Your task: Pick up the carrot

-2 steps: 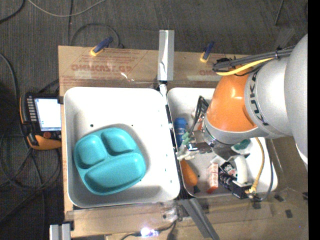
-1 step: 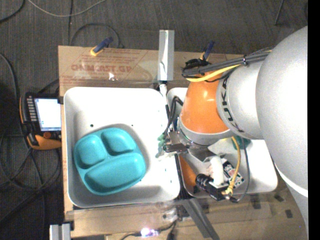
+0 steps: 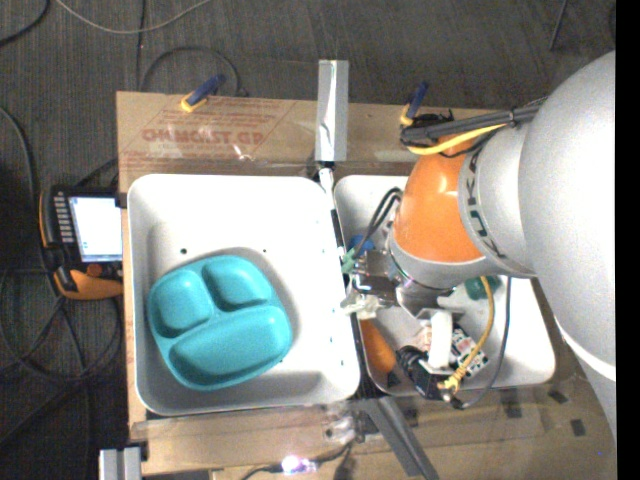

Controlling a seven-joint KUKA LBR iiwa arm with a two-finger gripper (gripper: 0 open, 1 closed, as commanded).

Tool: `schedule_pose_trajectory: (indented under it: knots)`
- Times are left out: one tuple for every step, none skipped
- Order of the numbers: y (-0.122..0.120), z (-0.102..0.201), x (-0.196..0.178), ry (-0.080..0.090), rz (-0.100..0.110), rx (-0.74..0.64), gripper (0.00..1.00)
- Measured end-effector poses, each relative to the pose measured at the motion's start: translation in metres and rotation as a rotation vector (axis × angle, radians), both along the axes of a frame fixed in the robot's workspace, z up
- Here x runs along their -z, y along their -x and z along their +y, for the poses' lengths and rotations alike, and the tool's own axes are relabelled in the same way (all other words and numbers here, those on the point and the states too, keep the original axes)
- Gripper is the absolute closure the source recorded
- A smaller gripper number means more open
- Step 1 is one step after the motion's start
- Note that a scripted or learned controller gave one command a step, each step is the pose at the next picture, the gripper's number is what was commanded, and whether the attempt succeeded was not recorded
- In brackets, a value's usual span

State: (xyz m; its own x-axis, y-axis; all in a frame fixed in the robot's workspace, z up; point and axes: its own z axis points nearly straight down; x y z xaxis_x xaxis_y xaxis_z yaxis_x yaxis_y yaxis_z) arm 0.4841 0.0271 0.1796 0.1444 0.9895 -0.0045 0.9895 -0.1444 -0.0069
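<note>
Grey arm (image 3: 560, 188) over right bin (image 3: 522, 356), gripper (image 3: 372, 303) low by its left wall; grip state cannot be told. Left bin (image 3: 230, 193) holds teal plate (image 3: 220, 318). Carrot (image 3: 376, 353) lies in right bin's near-left corner, just beside gripper.

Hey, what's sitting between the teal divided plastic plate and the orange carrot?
In the camera view, only bare floor of the left white bin and the two bins' adjoining walls lie between the teal divided plate and the orange carrot.

The plate (image 3: 220, 320) is teal, the carrot (image 3: 376, 349) orange.
</note>
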Motion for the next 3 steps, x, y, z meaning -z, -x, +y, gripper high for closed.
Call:
schedule_pose_trajectory:
  knots:
    - [-0.001,0.036,-0.057,0.002,0.0,-0.04,1.0]
    - [0.001,-0.007,-0.012,0.004,0.003,0.196,1.0]
    - [0.001,-0.063,-0.014,0.002,0.002,0.201,1.0]
